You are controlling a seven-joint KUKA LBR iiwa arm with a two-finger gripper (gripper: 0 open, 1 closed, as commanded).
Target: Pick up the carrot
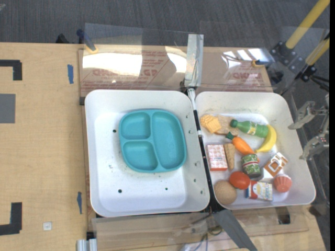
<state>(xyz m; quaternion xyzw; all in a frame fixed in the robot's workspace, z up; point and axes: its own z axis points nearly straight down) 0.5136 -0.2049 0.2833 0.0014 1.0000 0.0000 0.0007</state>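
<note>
From above, the orange carrot (242,143) lies in the right bin (293,120), between the green bottle (250,128) and the small can (250,164), beside the yellow banana (269,139), while the left bin (99,140) holds a blue plate (153,140).

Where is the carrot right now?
In the camera view, the carrot lies in the right bin, near its middle, just below the green bottle, left of the banana and above the small green can.

Dark grey carpet floor (157,7), light wooden bench (36,140), glare on clear panel (136,61)
</note>
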